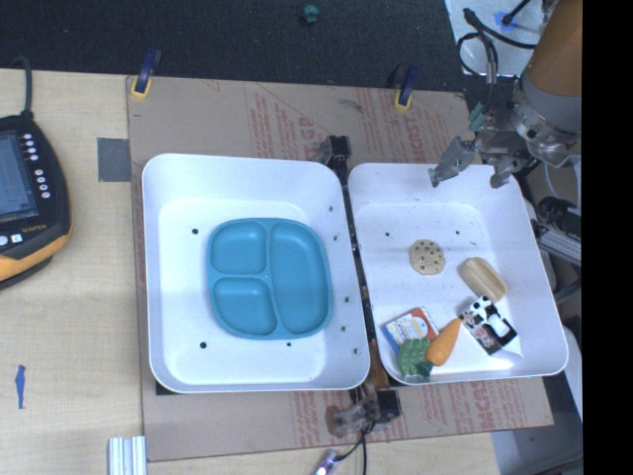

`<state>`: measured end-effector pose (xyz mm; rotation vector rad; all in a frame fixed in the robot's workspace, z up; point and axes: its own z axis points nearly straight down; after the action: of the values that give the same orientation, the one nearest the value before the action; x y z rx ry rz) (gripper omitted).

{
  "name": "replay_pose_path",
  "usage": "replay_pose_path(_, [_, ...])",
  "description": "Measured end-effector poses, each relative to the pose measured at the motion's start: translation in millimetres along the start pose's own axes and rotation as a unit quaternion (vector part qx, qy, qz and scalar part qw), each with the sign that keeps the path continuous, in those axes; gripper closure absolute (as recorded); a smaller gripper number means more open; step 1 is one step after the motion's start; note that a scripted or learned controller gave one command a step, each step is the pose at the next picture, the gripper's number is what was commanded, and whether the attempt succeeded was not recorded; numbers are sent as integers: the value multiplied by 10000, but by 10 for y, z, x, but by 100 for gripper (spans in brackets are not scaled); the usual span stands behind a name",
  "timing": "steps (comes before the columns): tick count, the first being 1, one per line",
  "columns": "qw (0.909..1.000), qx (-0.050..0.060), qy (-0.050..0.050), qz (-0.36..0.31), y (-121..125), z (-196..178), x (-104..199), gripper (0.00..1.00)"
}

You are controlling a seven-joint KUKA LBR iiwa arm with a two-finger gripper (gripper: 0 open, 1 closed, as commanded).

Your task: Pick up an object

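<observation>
Hovering over the far edge of the right bin [514, 201], the gripper [477, 170] is holding its two fingers spread wide apart, with nothing between them. The arm [554, 47] is reaching in behind it. Taking the cookie [426, 256] as reference: it is lying mid-bin, well apart from the gripper. A tan block [482, 276] is sitting just right of it. A black-and-white item [489, 324] is lying nearer the camera beyond the block. A carrot [443, 342] and a small packet [407, 327] are resting at the near edge. The left bin [173, 191] is holding a blue tray [268, 277].
</observation>
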<state>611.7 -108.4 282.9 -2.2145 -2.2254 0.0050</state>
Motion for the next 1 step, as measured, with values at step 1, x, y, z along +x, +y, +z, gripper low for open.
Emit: replay_pose_path(1, [10000,-3,-8,-2,-495,1458,-116,0])
